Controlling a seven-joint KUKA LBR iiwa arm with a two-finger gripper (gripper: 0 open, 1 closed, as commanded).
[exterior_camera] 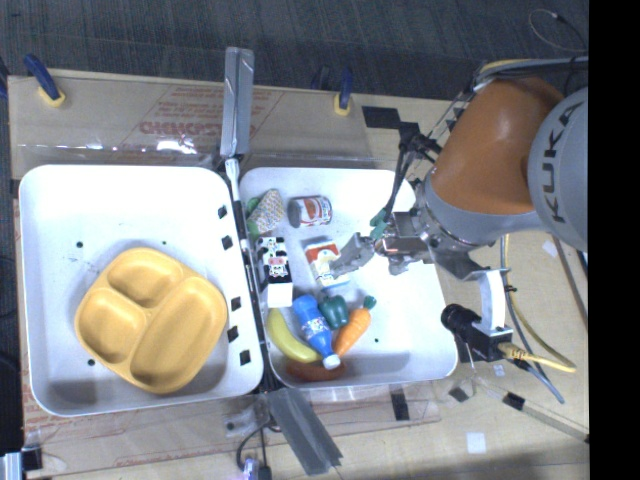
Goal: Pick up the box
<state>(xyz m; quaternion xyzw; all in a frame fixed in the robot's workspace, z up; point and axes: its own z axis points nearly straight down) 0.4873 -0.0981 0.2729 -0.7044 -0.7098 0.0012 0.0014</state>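
A small red and white box (319, 259) lies near the middle of the right bin (420, 353). My gripper (343, 261) reaches in from the right and sits low at the box's right edge, touching or nearly touching it. A narrow black and white box (275, 262) lies along the bin's left wall. The arm's grey and orange wrist (490, 163) hangs over the bin's right side and hides part of it.
The right bin also holds a red can (310, 210), a green-grey packet (266, 208), a banana (284, 337), a blue bottle (314, 328), a carrot (352, 331) and a dark green item (333, 311). A yellow divided tray (150, 316) lies in the left bin (60, 198).
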